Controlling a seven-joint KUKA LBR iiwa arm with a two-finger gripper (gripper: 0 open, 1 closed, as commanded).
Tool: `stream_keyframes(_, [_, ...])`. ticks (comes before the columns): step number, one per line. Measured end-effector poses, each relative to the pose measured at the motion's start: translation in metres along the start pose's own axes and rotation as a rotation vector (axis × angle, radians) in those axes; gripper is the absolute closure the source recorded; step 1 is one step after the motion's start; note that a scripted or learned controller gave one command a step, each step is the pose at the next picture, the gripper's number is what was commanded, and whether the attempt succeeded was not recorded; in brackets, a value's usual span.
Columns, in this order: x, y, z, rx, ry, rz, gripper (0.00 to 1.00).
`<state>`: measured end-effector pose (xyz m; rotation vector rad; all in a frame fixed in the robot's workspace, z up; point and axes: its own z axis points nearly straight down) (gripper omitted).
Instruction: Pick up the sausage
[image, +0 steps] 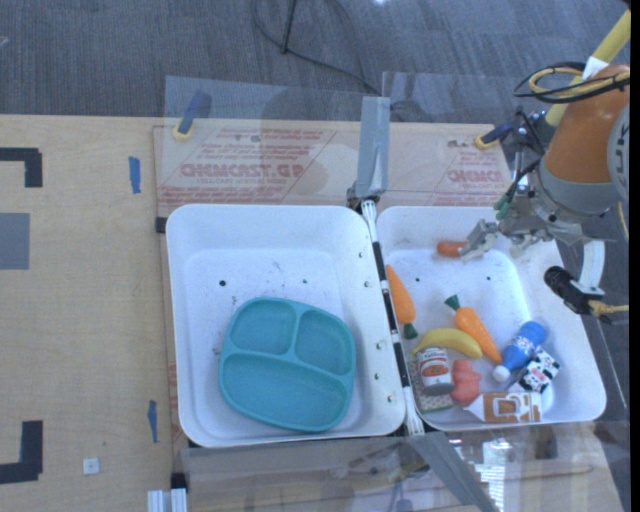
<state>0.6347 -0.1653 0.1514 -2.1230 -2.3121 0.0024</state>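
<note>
The small reddish-orange toy sausage (450, 248) lies near the far edge of the shallow white right-hand bin (592, 385), and the grey two-finger gripper (487, 236) hangs just beside its right end, though whether it is wide, narrow or closed on the sausage cannot be told. Toward that bin's near edge sit an orange plastic carrot (401, 297) along the left wall, a second orange carrot (475, 329), a yellow toy banana (448, 342), a small labelled can (434, 368) and a blue-and-white bottle (520, 349). The shallow white left-hand bin (190, 240) carries a teal divided plate (289, 363) toward its near edge.
</note>
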Motion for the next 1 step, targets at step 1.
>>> stream_keyframes(1, [0.0022,0.0342,0.0645,-0.005,-0.003,-0.130,0.00])
